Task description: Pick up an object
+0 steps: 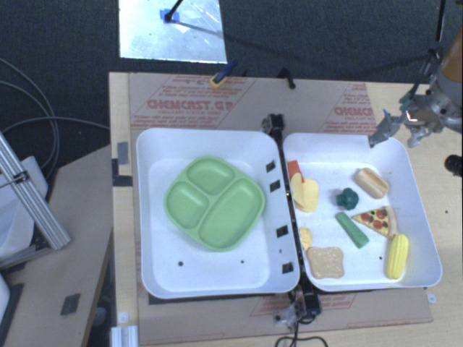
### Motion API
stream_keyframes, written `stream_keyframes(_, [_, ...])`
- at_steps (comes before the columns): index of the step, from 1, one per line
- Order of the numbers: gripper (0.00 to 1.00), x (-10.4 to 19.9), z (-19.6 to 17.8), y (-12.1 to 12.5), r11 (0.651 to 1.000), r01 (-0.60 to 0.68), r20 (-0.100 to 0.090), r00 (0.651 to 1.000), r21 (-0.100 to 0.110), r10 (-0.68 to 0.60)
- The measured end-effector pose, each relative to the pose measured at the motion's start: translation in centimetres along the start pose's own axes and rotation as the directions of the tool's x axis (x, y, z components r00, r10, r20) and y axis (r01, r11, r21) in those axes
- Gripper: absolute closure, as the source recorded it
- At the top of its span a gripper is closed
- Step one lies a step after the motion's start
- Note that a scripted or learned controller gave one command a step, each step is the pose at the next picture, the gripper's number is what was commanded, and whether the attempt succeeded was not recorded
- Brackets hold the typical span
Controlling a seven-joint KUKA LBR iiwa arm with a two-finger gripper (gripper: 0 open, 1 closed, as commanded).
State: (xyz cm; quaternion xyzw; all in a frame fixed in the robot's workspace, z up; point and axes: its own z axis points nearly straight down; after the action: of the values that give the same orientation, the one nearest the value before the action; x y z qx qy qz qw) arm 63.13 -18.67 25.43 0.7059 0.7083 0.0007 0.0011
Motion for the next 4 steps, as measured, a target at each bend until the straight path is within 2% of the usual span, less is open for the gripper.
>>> stream_keyframes(1, [0.00, 4.1, 15.3, -4.7, 1.000, -0.001, -0.006, 1.000, 0.013, 0.001])
stream_keyframes(2, [1.00, 3.8, 13.4, -4.2, 1.000, -0.003, 0.000, 1.000, -0.003, 0.003])
stream_keyframes(3, [0.00, 3.8, 13.4, -4.2, 1.000, -0.003, 0.000, 1.000, -0.002, 0.003])
stream_keyframes(4, [0.00, 8.6, 17.1, -3.1, 1.000, 0.005, -0.003, 1.000, 0.002, -0.005])
